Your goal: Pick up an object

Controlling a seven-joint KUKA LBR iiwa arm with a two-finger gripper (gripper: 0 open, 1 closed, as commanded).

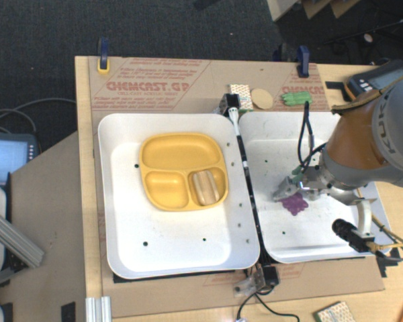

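yellow plate (181,170), purple object (295,204), white bins (121,200)

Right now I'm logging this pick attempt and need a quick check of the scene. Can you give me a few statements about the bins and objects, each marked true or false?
1. The yellow divided plate lies in the left bin. True.
2. A tan block sits in the plate's lower right compartment. True.
3. The purple object lies in the left bin. False: it lies in the right bin, just beside the gripper.
4. The plate's large top compartment holds the tan block. False: the block is in a small lower compartment.
5. A green object rests on the bench beyond the right bin. True.
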